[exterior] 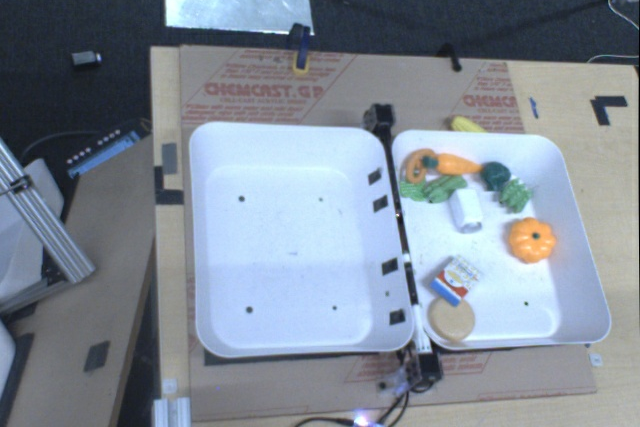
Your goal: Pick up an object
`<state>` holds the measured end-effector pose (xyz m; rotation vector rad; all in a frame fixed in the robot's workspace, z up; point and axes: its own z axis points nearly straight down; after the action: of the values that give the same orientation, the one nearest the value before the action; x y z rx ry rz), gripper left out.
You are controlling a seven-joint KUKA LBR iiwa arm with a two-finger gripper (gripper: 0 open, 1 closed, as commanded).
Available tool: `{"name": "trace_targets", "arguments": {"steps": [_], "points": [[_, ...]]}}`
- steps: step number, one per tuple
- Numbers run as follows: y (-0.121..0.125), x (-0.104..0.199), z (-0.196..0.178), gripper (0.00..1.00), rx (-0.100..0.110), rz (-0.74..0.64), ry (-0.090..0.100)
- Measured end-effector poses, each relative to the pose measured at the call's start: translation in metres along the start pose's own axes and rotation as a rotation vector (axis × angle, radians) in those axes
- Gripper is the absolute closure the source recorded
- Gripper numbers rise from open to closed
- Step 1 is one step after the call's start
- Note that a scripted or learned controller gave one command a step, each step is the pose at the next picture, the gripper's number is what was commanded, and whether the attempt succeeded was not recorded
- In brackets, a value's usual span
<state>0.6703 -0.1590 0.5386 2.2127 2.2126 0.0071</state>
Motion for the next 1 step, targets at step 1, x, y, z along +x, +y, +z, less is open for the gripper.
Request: {"name": "trace_targets", "arguments": {"steps": [1], "points": [[-0.1336, -0.0144, 0.0006, 1.0, 0.012, 0.004, 0.006]]}}
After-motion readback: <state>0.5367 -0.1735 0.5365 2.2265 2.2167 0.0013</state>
